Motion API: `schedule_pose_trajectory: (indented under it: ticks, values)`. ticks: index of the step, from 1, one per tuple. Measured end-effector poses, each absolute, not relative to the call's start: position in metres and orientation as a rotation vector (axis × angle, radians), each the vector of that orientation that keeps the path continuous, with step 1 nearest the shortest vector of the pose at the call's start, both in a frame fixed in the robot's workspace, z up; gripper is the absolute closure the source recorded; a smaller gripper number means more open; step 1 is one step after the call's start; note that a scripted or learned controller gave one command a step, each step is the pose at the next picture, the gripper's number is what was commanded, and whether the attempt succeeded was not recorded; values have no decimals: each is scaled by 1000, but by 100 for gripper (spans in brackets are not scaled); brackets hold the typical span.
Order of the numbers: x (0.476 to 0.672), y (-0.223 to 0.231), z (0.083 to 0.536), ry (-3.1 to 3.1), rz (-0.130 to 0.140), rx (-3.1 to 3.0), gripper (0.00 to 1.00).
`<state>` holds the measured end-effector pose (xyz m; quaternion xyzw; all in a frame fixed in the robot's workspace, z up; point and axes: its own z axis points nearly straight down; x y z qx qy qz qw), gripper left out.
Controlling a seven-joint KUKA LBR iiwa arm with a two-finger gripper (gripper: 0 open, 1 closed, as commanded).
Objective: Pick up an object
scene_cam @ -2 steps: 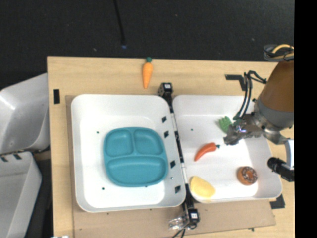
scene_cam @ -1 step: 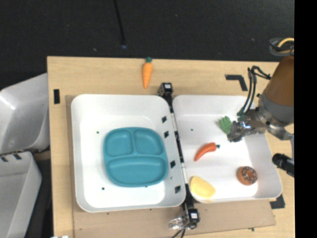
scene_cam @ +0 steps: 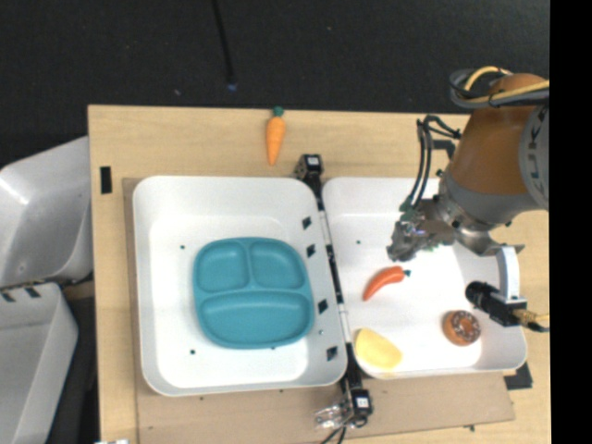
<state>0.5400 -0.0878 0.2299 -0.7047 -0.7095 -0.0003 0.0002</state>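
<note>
In the right bin point(scene_cam: 370, 202) lie a red-orange chili pepper point(scene_cam: 383, 282), a yellow lemon-like piece point(scene_cam: 376, 349) at the front edge, and a brown doughnut point(scene_cam: 461, 327) at the front right. My gripper point(scene_cam: 405, 244) hangs over the right bin, just above and to the right of the pepper's stem end. Nothing shows between it and the bin floor.
The left bin point(scene_cam: 157, 248) holds a teal divided plate point(scene_cam: 252, 291). An orange carrot point(scene_cam: 275, 135) lies on the wooden bench behind the bins. Black clips sit along the seam between the bins.
</note>
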Motion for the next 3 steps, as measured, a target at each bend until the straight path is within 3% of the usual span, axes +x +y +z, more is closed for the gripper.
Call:
schedule_pose_trajectory:
  ticks: [2,3]
  values:
    - [565,4,221,-2229,-2,-2215,100]
    - [568,55,217,-2229,-2,-2216,100]
